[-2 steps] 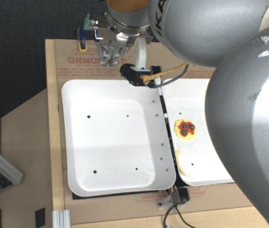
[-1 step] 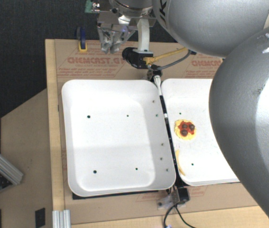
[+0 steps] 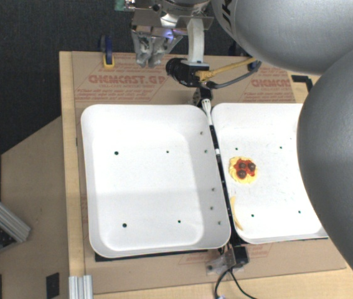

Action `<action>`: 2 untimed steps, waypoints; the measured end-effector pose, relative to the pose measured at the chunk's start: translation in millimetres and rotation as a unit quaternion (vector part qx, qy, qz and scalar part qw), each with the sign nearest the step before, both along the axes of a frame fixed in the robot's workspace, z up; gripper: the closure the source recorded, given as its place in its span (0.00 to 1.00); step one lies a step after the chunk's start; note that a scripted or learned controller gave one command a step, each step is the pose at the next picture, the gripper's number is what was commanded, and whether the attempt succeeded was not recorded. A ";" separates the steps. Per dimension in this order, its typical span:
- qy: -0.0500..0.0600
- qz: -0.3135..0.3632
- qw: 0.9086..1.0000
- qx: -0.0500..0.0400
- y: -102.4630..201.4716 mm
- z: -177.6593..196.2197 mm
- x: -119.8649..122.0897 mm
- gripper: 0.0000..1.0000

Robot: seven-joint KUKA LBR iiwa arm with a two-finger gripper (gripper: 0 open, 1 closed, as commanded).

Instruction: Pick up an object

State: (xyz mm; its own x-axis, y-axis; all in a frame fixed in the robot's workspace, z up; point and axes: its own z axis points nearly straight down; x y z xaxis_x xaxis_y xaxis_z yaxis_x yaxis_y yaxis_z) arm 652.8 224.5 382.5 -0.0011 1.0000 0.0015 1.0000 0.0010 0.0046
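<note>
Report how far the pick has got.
Nothing looks done: the small yellow object with dark red spots lies in the right bin, untouched. In hand: the gripper hangs beyond the bins' far edge, nothing visible between its fingers. Left: reach the object, grasp it and lift.
</note>
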 end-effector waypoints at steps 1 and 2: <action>0.007 -0.001 1.000 -0.002 -0.3 -84.9 12.6 1.00; -0.001 0.000 1.000 0.000 0.2 -27.5 14.1 1.00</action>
